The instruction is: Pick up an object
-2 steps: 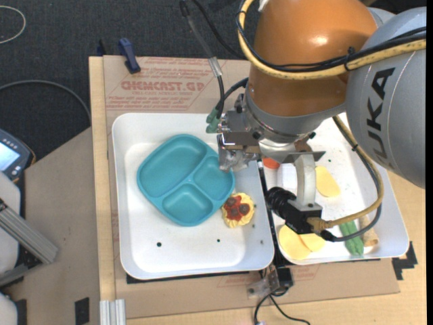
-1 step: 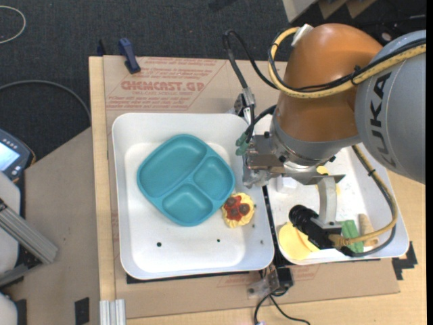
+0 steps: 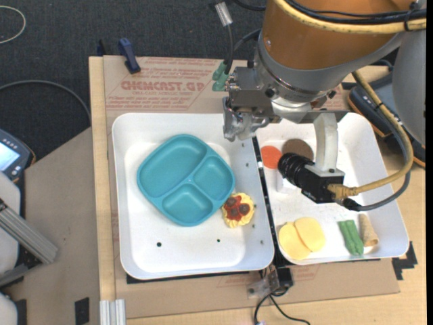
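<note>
My gripper (image 3: pixel 238 126) hangs over the far right corner of the left bin (image 3: pixel 128 181), close to the wall between the two bins. Nothing shows between its tips. A teal divided plate (image 3: pixel 186 179) lies in the middle of the left bin, below and left of the gripper. A small yellow toy with red spots (image 3: pixel 237 210) sits at the plate's lower right edge. In the right bin (image 3: pixel 385 181) lie an orange disc (image 3: pixel 271 156), a brown piece (image 3: pixel 296 147) partly hidden by the arm, two yellow slices (image 3: pixel 302 237), green beans (image 3: pixel 350 237) and a beige stick (image 3: pixel 369 230).
The arm's large orange and grey body (image 3: pixel 331 32) covers the far part of the right bin. A black unit with a yellow cable (image 3: pixel 310 178) hangs over the right bin's middle. Both bins rest on a cardboard sheet (image 3: pixel 162 87).
</note>
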`<state>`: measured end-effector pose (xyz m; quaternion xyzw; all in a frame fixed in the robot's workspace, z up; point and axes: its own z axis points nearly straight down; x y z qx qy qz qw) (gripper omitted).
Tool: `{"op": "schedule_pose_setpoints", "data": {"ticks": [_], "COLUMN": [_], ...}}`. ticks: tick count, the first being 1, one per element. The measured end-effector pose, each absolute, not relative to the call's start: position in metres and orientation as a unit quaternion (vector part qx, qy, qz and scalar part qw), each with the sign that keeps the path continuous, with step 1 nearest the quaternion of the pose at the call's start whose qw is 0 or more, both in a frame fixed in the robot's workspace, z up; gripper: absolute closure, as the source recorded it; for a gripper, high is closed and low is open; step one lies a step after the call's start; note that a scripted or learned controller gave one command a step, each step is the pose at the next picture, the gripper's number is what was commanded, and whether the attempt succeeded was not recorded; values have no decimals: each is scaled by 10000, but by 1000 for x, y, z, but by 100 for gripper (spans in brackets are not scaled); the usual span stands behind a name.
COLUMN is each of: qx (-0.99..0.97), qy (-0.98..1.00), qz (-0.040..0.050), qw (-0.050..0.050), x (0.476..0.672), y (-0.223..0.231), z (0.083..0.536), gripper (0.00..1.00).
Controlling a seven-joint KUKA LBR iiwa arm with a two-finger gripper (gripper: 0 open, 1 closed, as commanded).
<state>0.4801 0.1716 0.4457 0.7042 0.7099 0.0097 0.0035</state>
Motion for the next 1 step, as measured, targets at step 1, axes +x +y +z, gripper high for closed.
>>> {"op": "schedule_pose_setpoints", "data": {"ticks": [1], "qx": [7062], "qy": [7080], "qz": [18], "qw": [12], "x": [480], "y": [168], "z": [447], "gripper": [100]}}
